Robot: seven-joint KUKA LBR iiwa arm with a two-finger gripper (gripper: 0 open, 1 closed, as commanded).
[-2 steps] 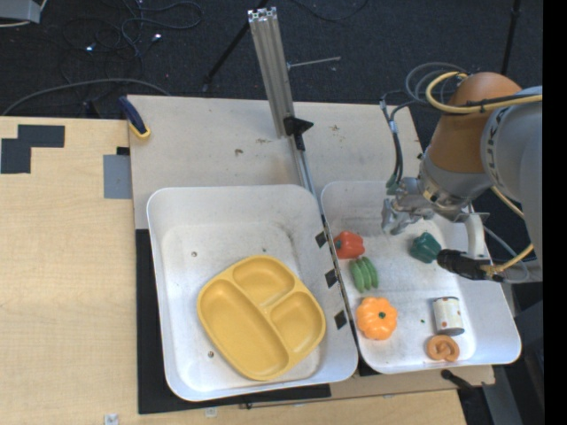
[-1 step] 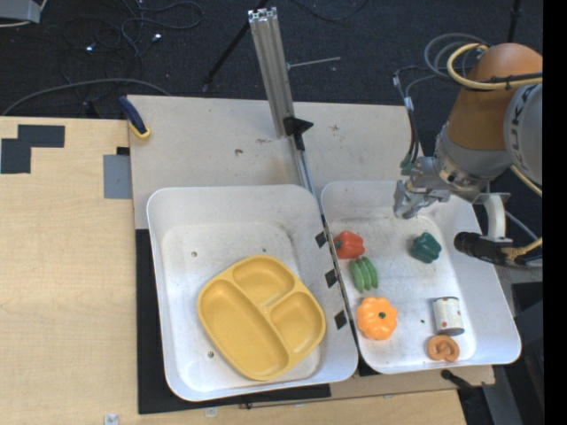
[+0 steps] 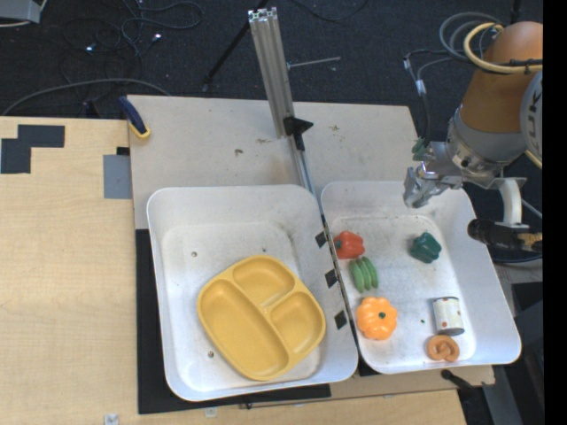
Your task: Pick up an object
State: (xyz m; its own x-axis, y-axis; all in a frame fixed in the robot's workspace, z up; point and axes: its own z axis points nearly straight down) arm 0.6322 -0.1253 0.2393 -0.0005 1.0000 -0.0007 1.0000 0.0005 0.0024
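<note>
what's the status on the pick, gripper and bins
Gripper above right bin's far edge, nothing between its fingers. Nearest item: dark green toy, untouched. Yellow tray alone in left bin. Path unobstructed.

A pale wooden board [image 3: 62,264] is seen at the left of the bench, marked with dark squares near its top edge. Beside it, a beige panel [image 3: 213,144] is laid behind the bins. A blue-and-yellow handled tool [image 3: 135,118] is placed at that panel's left rear corner. A slim aluminium post [image 3: 271,69] is mounted upright at the panel's middle, with a black clamp [image 3: 297,127] fixed at its base. Black cables [image 3: 146,20] are strewn over the dark floor behind. A coil of pale hose [image 3: 462,38] is seen at the upper right.
</note>
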